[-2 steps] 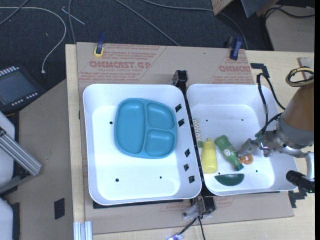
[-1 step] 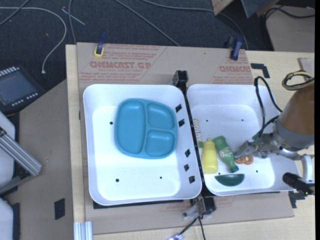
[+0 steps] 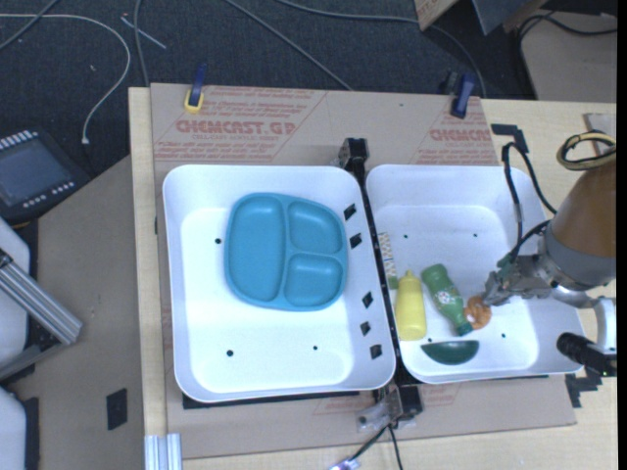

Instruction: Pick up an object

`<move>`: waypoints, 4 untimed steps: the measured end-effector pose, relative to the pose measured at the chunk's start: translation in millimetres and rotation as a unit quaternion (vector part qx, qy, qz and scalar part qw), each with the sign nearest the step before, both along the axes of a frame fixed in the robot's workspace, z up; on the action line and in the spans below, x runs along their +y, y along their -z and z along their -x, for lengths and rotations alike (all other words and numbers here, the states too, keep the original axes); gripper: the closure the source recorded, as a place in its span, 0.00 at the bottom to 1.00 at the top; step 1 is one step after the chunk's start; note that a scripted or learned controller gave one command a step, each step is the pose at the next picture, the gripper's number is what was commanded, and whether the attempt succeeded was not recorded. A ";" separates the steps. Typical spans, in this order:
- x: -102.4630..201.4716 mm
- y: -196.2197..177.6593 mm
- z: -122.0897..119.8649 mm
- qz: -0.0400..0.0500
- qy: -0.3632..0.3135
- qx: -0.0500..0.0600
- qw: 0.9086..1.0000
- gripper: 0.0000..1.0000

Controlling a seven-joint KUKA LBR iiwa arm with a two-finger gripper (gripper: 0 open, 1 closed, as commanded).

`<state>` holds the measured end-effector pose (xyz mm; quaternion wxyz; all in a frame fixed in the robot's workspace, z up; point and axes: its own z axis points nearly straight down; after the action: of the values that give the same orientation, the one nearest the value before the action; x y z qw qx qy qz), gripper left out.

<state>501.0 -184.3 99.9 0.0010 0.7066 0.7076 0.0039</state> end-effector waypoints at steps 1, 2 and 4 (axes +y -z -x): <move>2.8 -43.6 0.6 0.003 0.000 0.001 1.000 1.00; 6.0 -94.6 8.3 0.003 0.000 0.001 1.000 1.00; 56.7 -102.2 -16.6 0.001 -0.002 0.002 1.000 1.00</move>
<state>517.6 -127.6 202.0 0.0002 0.7049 0.7093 0.0012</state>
